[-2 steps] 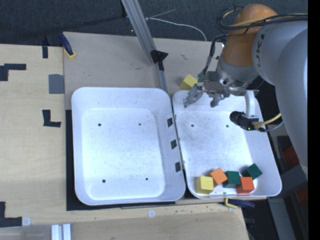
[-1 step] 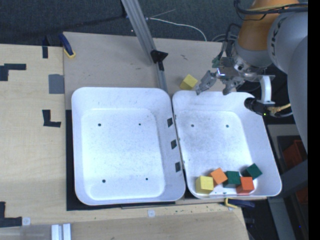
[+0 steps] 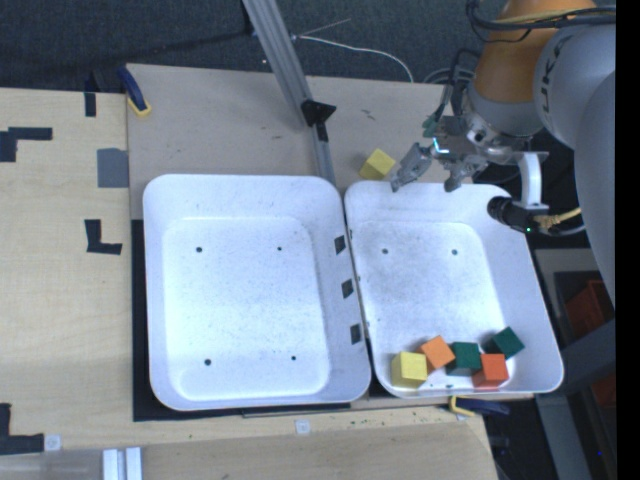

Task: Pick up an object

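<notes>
— So where's it at, would you say?

— Nowhere near a grasp yet, I'd judge. The gripper [image 3: 432,171] hangs over the far rim of the right bin [image 3: 520,268], fingers spread apart with nothing between them.

— And the things it could take?

— Bunched in the near corner of that same bin, well away from the gripper. A yellow cube [image 3: 409,368] sits leftmost, an orange cube [image 3: 437,351] just beside it, then a dark green cube [image 3: 465,356], a red-orange cube [image 3: 493,369] against the near wall, and a second green cube [image 3: 507,342] a little behind.

— Packed tight?

— Very. Several look to be touching, so I can't tell where a finger would slip in cleanly. The yellow one has its left side open, which seems the easiest approach.

— What about that yellow block [image 3: 378,163] up by the gripper?

— That one lies on the desk [image 3: 210,128], outside both bins, just left of the fingers. It's near, but whether it's meant to be picked I can't say.

— So the next move?

— Travel along the bin toward the near corner, line the spread fingers over one cube's free sides, then descend. They look like small, hard-edged blocks, matte, so they should hold if squared up properly.

— And the left bin [image 3: 170,268]?

— Not in play, from what I see.
</notes>
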Robot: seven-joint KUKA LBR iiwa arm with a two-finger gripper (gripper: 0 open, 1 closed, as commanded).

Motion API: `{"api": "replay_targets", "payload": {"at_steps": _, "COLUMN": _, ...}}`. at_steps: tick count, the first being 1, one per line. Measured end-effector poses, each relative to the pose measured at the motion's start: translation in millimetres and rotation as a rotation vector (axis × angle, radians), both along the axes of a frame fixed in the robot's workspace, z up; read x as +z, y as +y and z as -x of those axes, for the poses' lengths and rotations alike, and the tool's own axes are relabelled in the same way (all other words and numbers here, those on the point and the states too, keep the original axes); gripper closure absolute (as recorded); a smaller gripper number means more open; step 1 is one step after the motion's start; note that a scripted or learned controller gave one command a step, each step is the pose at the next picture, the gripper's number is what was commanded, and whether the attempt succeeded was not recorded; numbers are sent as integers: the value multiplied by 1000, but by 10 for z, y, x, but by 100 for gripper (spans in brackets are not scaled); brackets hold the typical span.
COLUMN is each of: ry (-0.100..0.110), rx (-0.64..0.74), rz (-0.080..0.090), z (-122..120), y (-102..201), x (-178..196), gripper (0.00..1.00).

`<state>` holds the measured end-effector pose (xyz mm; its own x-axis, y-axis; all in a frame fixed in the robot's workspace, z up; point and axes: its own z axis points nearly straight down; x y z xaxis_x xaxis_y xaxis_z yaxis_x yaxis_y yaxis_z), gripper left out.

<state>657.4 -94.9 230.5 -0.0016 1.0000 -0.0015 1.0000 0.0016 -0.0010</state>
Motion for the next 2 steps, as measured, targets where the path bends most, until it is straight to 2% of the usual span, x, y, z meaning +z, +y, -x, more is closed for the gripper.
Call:
{"api": "replay_targets", "payload": {"at_steps": 1, "ry": 0, "rx": 0, "rz": 0, "z": 0, "y": 1, "x": 0, "gripper": 0}}
{"api": "replay_targets", "payload": {"at_steps": 2, "ry": 1, "rx": 6, "rz": -4, "z": -27, "y": 727, "x": 33, "gripper": 0}}
